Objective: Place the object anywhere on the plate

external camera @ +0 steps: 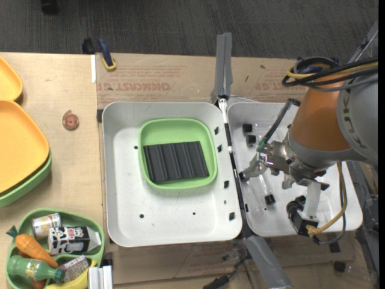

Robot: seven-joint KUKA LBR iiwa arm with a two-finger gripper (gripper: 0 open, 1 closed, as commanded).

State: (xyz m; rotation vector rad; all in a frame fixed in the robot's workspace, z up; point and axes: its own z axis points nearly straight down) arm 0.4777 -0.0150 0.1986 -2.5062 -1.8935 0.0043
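Broadly, the surface [60, 83] is seen as a pale wooden top carrying two shallow white bins side by side, with brown cardboard [156, 80] laid beneath them at twelve o'clock. The arm [328, 122], grey with an orange band, is extended in from three o'clock and bent downward over the right bin [352, 212], so that most of that bin's floor is covered by it. The tool [274, 161] is hung below the wrist above the right bin's floor, just beside the wall shared with the left bin; whether it is released or clenched cannot be told, since its tip is lost among dark fittings and cables, and nothing can be made out in its grasp.

The left bin [120, 221] is placed at the centre. Within it, toward twelve o'clock, a green plate [178, 129] is set flat, and a dark ribbed object [176, 161] is seen lying on the plate, slightly skewed and inside the rim.

At nine o'clock, stacked orange plates [21, 143] are cut off by the frame. At seven o'clock, a green bowl [24, 224] holding toy food is found. A small reddish disc [71, 120] is laid at ten o'clock.
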